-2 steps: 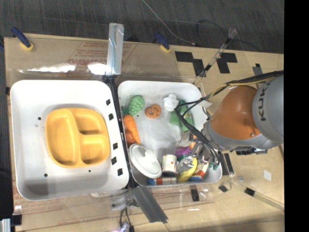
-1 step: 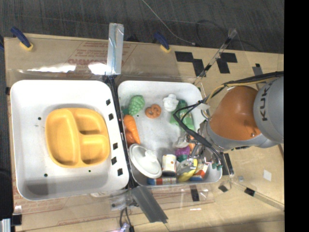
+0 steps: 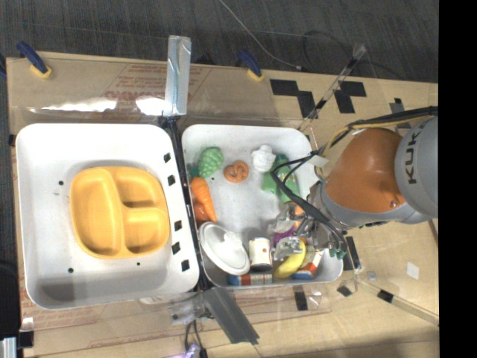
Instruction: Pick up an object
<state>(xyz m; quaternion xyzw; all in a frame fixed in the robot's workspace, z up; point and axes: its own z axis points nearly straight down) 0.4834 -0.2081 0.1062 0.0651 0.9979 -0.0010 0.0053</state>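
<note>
Two white bins side by side on the bench. Left bin (image 3: 37, 200) holds a yellow divided tray (image 3: 119, 211). Right bin (image 3: 223, 136) is cluttered: green knobbly toy (image 3: 210, 160), orange pretzel-like piece (image 3: 237, 171), carrot (image 3: 203, 200), white bowl (image 3: 223, 250), small white cup (image 3: 260, 252), banana (image 3: 291, 265). Arm w/ orange band (image 3: 365, 181) reaches in from the right; gripper (image 3: 298, 233) sits low over the bin's near-right corner, just above the banana & cup. Can't tell gripper state, cables and clutter hide it.
</note>
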